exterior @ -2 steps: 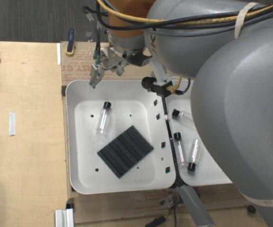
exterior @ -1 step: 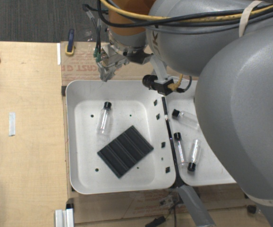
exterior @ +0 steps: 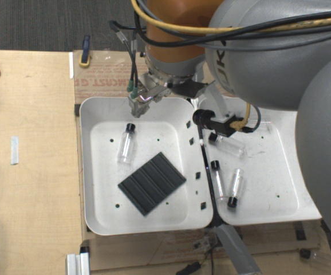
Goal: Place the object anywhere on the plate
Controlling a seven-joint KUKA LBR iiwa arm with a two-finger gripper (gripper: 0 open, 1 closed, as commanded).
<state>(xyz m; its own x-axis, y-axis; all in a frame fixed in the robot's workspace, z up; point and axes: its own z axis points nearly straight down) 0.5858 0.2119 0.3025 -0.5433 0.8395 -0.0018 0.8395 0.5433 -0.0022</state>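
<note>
A: Vial [exterior: 125,144], clear w/ a black cap, lies in the left bin [exterior: 97,211]. It points roughly up-down in the camera view, cap at the far end. It's on the bin floor, not on the plate.

B: Where's the plate?

A: Dark ribbed plate [exterior: 152,183], square-ish, sits tilted like a diamond in the same bin, nearer the camera & just right of the vial. Close to it, not touching. Nothing rests on it.

B: And the arm?

A: Gripper [exterior: 138,105] hangs over the bin's far edge, just beyond the vial's cap. Nothing visible between its fingertips. Can't tell if the jaws are open or closed; too small & cluttered w/ cables.

B: Anything in the other bin?

A: Right bin [exterior: 280,205] has two more capped vials [exterior: 234,187] near the divider, plus what looks like a third clear one further back. Hard to be sure of that one.

B: So how far along?

A: My read: barely begun. No grasp showing, the object is on the floor of the bin. Left to do: come down on the vial, close, lift, carry the short way toward the camera, set it on the plate.
</note>
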